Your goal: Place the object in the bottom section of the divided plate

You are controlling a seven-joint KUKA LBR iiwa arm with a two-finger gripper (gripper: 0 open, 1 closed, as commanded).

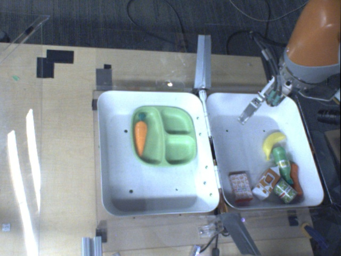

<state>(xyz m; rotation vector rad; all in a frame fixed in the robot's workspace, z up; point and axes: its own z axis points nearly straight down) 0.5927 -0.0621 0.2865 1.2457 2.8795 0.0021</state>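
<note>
While my gripper (246, 114) hangs over the right bin (234, 143), grip state unclear, a carrot (140, 137) lies in the plate (178, 119).

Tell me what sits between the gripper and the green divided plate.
In the camera view, bare white bin floor and the metal divider between the bins separate the gripper from the divided plate. No loose item lies on that stretch.

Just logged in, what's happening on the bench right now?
The arm's pincer hangs above the right bin, near its upper edge, with nothing between its fingers. The green divided plate sits in the left bin with a carrot in its left section. A banana, bottle and small packages lie in the right bin's lower corner.
</note>
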